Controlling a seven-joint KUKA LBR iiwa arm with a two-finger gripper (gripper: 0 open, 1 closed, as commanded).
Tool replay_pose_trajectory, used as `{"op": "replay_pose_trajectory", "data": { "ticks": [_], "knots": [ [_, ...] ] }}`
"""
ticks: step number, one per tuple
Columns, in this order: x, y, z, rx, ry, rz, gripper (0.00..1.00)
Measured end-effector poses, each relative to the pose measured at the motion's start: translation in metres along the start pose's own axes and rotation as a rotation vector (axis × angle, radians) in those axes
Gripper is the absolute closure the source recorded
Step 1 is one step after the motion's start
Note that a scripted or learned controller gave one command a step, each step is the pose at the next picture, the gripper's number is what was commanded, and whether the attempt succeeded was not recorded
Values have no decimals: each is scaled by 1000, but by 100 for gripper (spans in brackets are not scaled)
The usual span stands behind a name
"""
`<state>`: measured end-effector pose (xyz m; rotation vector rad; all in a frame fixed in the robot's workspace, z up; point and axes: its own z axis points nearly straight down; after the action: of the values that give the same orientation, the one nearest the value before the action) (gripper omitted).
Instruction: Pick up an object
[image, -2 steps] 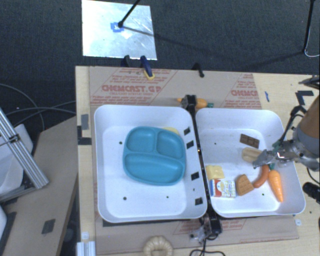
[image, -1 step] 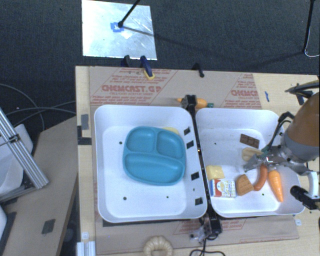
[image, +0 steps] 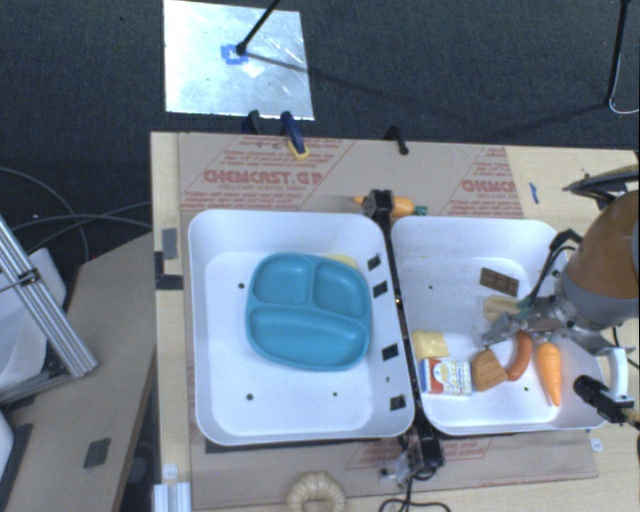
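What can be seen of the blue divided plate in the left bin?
The blue divided plastic plate lies flat, right way up, on the floor of the left shallow white bin, roughly in its middle. It has rounded corners and three compartments: two smaller ones on the far side and one long one on the near side, set apart by raised ridges. All three look bare. A pale yellow item peeks out at its far right edge; whether they touch is unclear. It sits slightly rotated against the bin's walls.
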<state>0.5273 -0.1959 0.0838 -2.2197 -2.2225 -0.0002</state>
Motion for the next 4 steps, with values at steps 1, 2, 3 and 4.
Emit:
{"op": "replay_pose_trajectory", "data": {
  "ticks": [1,2,3,4],
  "knots": [
    [0,1,-12,-4,-1,0,100],
    [-2,6,-76,-8,-3,-3,100],
    [-2,15,-122,-7,-3,-4,100],
    [-2,17,-142,-5,-2,-4,100]
  ]
}}
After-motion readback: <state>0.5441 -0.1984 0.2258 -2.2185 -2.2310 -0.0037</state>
